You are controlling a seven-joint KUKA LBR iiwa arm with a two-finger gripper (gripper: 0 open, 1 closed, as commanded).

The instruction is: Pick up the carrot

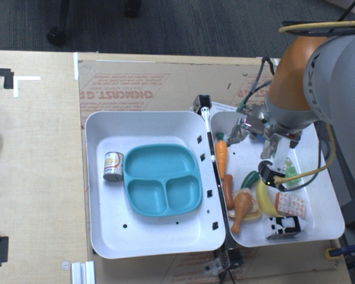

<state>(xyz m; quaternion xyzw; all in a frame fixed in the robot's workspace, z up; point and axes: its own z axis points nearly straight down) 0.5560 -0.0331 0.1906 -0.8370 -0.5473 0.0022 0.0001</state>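
The orange carrot (221, 157) lies lengthwise against the left wall of the right bin (325, 218), its green tip pointing to the far end. My gripper (250, 142) hangs over the far middle of that bin, just right of the carrot's top end and not touching it. Its fingers (233, 133) stand apart, open, with nothing between them. The grey arm with its orange band (299, 70) comes in from the upper right.
Below the carrot lie a sausage (228, 191), a drumstick (241, 206), a banana (262, 197), a green vegetable (249, 179), a red-and-white carton (290, 205) and a black-and-white piece (284, 225). The left bin (100, 229) holds a teal divided plate (163, 179) and a small can (113, 165).
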